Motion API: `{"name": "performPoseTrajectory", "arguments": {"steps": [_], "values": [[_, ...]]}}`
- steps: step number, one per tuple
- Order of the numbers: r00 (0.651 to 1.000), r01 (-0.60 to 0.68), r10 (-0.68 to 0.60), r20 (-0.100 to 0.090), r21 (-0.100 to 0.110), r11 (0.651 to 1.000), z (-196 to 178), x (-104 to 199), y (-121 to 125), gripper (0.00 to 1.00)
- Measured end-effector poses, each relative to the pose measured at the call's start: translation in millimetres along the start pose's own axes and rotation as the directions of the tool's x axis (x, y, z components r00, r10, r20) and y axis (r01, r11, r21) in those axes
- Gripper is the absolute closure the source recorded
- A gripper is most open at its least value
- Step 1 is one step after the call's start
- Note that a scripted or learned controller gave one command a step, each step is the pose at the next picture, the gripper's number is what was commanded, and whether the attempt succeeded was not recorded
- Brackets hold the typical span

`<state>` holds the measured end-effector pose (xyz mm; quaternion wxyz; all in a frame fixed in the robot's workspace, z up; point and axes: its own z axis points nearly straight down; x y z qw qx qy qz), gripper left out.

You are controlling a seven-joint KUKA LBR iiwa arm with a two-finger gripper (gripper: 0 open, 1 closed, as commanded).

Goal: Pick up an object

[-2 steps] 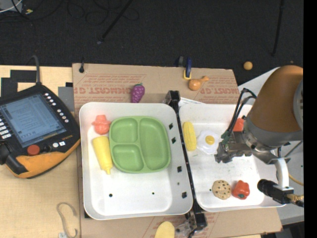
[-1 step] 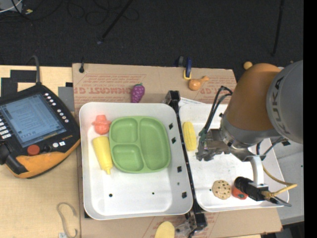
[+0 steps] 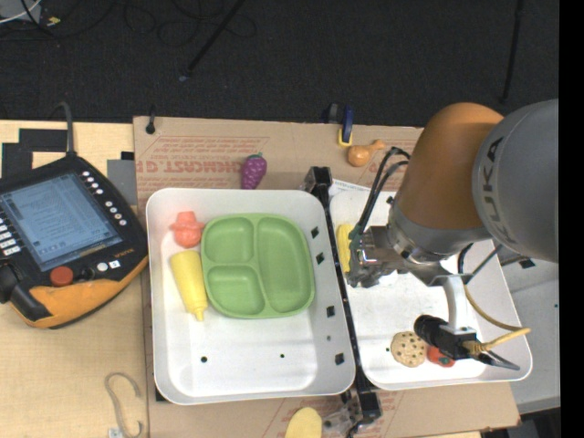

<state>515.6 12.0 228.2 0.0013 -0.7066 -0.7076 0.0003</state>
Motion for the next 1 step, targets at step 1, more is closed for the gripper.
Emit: {"name": "performPoseTrajectory", "arguments": {"steps": [1], "values": [[1.000,-0.003,0.003,0.001,0.003,1.000,10.9,-12.1,-6.8,1.00]]}}
